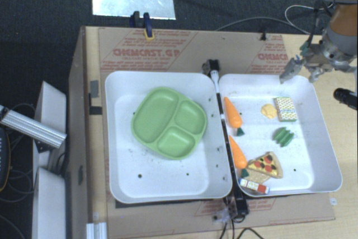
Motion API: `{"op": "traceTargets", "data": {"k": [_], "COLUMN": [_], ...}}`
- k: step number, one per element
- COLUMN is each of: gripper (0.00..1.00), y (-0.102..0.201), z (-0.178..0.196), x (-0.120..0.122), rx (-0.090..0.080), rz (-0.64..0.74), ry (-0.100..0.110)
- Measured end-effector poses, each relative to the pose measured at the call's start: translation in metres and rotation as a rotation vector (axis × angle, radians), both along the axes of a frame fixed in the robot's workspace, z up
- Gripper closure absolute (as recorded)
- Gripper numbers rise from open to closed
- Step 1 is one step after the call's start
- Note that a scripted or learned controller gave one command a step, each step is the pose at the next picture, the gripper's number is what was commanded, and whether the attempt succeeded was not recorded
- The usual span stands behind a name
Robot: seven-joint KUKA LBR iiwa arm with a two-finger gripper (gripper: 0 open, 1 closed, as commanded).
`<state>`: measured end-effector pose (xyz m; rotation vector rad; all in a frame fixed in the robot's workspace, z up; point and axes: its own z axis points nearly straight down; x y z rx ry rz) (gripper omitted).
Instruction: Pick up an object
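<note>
Arm (341, 19) comes in from upper right of view, grey w/ orange band above wrist. Wrist tilted down & toward view's left. Gripper (301, 71) at end, two jaws spread apart w/ clear gap btwn them, tips pointing down-left. Nothing seen btwn jaws.
</note>
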<state>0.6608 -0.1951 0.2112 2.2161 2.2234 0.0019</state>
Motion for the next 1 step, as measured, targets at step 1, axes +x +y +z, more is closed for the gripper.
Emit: {"op": "traceTargets", "data": {"k": [1], "gripper": [0.00], "y": [0.0219], "z": [-0.1241], "x": [0.0098], "rx": [-0.002], "rz": [0.003], "ry": [-0.005]}}
